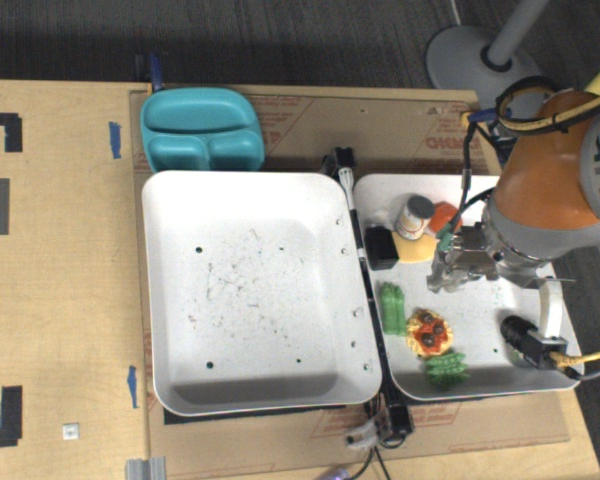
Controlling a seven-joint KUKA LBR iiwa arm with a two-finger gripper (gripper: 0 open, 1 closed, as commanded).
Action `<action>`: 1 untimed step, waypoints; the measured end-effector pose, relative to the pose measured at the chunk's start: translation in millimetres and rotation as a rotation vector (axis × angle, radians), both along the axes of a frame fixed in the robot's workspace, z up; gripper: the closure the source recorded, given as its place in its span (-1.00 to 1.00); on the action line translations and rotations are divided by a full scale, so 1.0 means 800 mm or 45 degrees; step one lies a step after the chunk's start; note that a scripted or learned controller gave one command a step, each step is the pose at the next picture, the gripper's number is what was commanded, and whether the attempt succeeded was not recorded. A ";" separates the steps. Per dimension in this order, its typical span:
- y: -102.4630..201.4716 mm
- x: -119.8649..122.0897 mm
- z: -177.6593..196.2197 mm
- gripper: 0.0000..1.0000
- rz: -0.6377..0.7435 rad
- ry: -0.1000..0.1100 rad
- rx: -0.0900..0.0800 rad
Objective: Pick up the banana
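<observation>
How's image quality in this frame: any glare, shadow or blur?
Camera view: lighting is even and soft, with no strong glare on the shallow white left bin; a faint shadow runs along that bin's lower rim; the grey arm's two-finger gripper looks slightly soft, so its fingers are hard to read; small items in the white right bin are low-detail.

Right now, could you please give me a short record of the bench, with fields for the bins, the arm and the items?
left bin: white, speckled floor
right bin: white, holds the small items
arm: grey with orange band, reaching in over right bin
claw: low over right bin, finger state unclear
banana: cannot pick it out; a yellow piece lies beside the claw
green items: two, near the divider and front wall
black block: by the divider
teal tray: behind left bin
</observation>
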State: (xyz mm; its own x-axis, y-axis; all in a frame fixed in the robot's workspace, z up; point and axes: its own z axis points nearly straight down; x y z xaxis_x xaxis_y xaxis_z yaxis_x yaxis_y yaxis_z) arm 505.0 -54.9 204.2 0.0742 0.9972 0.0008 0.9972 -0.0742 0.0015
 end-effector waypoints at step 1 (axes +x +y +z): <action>0.000 0.001 0.012 1.00 0.000 -0.002 0.000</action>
